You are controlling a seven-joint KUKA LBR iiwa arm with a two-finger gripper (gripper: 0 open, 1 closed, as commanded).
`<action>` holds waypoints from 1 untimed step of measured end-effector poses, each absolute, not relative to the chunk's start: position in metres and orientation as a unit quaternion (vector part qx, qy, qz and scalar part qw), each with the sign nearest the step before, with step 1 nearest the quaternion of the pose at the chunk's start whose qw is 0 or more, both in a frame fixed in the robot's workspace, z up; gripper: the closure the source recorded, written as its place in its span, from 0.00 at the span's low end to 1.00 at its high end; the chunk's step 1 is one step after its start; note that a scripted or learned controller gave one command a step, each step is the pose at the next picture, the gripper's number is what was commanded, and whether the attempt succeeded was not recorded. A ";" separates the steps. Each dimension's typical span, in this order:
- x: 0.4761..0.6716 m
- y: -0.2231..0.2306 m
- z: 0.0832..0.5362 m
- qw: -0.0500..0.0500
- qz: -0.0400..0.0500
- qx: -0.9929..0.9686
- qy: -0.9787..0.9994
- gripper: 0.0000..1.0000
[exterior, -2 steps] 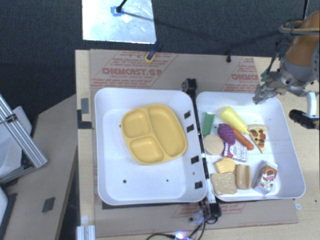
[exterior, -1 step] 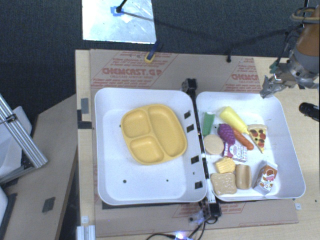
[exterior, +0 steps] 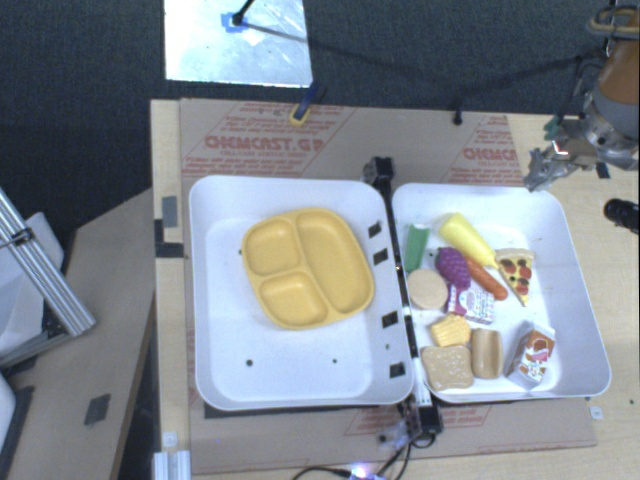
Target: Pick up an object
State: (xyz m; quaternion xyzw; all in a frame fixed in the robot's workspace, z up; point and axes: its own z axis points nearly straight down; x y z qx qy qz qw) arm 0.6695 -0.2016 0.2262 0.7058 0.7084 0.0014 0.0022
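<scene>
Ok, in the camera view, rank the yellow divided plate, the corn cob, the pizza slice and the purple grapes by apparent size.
1. Yellow divided plate, by far.
2. Corn cob.
3. Purple grapes and pizza slice look about alike; I would not rank those two.

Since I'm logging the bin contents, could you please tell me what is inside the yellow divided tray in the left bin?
The yellow divided tray shows three compartments, all bare yellow plastic with no toy food in them. It hides the patch of the left bin floor beneath it.
</scene>
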 end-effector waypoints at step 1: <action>0.646 -0.159 0.231 0.000 0.001 0.704 0.710 1.00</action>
